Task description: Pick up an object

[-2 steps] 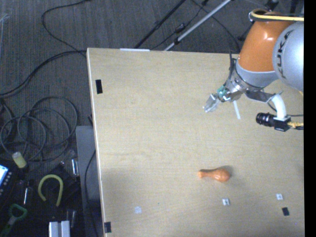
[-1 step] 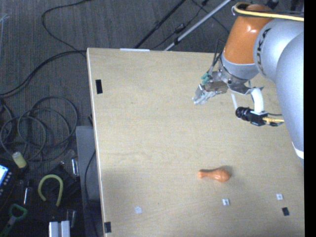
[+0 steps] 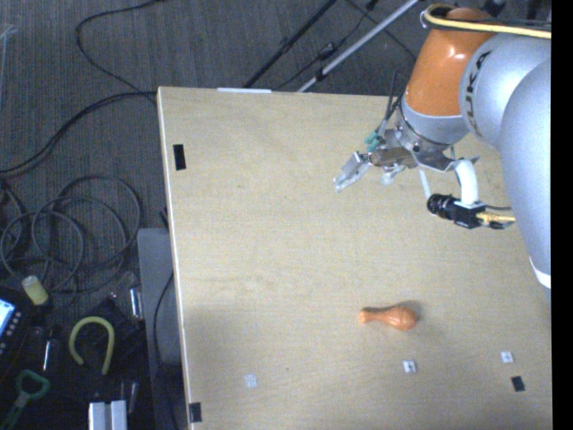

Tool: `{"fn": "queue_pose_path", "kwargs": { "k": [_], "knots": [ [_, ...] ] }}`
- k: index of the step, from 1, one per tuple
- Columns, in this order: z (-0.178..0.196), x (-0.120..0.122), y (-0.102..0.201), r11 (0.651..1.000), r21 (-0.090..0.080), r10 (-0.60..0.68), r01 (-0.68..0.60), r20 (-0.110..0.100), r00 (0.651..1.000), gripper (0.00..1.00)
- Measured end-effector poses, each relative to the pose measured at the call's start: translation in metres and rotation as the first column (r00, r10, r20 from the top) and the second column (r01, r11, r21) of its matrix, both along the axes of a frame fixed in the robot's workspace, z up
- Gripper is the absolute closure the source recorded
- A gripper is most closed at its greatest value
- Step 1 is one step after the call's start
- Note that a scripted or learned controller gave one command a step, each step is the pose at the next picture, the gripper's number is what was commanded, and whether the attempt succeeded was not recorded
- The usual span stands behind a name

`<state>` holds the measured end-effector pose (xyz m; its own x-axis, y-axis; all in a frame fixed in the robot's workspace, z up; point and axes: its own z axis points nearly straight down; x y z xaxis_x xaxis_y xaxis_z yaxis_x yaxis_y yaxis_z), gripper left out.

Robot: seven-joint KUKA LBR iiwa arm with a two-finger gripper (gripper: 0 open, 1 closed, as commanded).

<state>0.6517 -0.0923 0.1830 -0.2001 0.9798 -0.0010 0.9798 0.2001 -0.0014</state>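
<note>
A small orange pear-shaped object (image 3: 390,317) lies on its side on the tan bench top (image 3: 269,240), towards the front right. My gripper (image 3: 367,176) hangs above the board's back right part, well behind the object and apart from it. Its fingers are spread open and hold nothing. The grey arm with its orange band (image 3: 443,70) comes in from the upper right.
Small black and white markers (image 3: 409,365) dot the board near its front edge, and a black one (image 3: 179,157) sits at the back left. Cables, a yellow hook (image 3: 89,339) and tools lie on the carpet to the left. Metal rods (image 3: 376,25) cross behind the board.
</note>
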Motion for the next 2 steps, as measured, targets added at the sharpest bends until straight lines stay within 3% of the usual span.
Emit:
{"fn": "queue_pose_path", "kwargs": {
  "k": [1, 2],
  "knots": [
    [-0.066, 0.016, -0.038, 0.998, -0.001, 0.065, -0.065, -0.001, 0.998, 0.00],
    [-0.057, 0.016, -0.088, 0.986, -0.001, -0.168, 0.168, 0.001, 0.986, 0.00]
  ]
}}
